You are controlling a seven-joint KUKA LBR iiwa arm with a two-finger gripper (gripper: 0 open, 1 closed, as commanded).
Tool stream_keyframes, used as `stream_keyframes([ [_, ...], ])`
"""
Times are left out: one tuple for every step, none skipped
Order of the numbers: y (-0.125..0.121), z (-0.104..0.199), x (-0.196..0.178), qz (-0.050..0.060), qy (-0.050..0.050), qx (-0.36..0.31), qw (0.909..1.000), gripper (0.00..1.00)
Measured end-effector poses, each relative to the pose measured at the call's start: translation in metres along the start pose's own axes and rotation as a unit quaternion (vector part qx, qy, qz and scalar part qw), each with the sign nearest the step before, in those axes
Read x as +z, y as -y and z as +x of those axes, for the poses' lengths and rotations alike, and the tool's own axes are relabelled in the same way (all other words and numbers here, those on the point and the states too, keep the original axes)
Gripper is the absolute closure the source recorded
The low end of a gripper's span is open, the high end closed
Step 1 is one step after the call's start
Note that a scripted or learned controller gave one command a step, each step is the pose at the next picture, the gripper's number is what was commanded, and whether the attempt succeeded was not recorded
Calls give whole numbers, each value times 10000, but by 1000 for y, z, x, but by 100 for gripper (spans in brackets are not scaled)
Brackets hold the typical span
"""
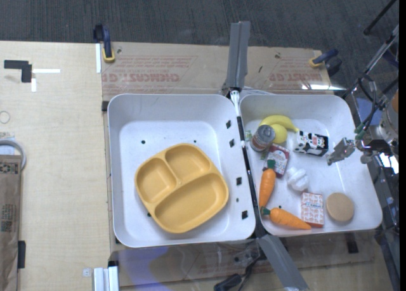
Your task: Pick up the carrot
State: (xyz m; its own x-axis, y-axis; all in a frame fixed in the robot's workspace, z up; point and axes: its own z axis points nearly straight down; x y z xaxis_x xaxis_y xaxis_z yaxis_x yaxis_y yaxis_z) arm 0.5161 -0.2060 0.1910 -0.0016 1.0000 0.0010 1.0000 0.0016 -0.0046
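Orange catches the eye straight away: one carrot [267, 186] stands nearly upright along the left wall of the right bin [365, 185], leafy end up by a small red packet [278, 155], and a second carrot [288, 218] lies across the bottom, touching a patterned little box [312, 209]. Over at the bin's right rim the pincer [342, 149] hovers, well apart from both carrots, nothing between its fingers; whether they're apart or together, I cannot tell. Banana [281, 123], tin can [264, 135], cow-print carton [312, 143] and tan round disc [340, 207] crowd around. Left bin [127, 118] carries a yellow divided plate [182, 186].
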Motion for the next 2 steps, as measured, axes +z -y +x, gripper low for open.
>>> stream_keyframes([
  [38, -16, 59, -18, 4, -1398, 9902, 0],
  [6, 24, -14, -26, 14, -2477, 9688, 0],
])
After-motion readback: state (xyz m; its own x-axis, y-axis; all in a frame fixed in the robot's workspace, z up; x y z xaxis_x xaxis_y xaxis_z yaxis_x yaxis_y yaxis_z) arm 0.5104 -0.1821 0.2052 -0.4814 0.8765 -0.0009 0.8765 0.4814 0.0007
